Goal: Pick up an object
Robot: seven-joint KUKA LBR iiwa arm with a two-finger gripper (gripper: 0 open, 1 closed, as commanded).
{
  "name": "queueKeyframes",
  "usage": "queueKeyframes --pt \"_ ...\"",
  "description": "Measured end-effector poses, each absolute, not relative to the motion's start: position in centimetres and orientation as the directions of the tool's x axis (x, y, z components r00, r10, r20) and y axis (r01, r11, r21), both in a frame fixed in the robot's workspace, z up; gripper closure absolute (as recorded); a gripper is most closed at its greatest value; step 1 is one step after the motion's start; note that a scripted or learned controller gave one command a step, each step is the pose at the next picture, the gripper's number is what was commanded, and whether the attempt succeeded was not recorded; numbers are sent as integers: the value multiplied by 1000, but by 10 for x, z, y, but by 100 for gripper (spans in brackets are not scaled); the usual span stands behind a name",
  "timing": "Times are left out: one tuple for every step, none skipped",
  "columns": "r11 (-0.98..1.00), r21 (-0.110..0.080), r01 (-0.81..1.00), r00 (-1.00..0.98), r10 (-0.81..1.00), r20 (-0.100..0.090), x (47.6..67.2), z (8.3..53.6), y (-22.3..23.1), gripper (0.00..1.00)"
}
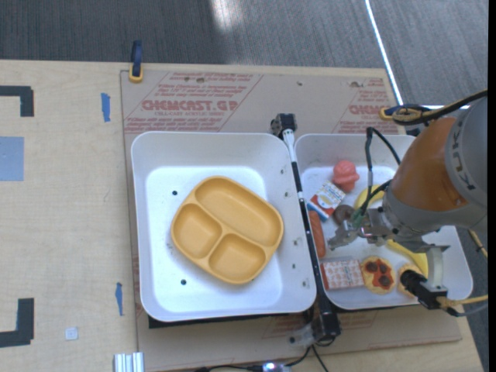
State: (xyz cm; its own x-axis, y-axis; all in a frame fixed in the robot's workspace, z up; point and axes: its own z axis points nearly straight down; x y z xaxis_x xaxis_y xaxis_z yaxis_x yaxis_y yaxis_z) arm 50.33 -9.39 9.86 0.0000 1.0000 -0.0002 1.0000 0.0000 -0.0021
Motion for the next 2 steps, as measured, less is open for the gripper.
queueKeyframes --pt "-1 -1 1000 1 1000 0 508 86 -94 0" --pt "0 1 1000 0 1000 -1 518 86 -94 0"
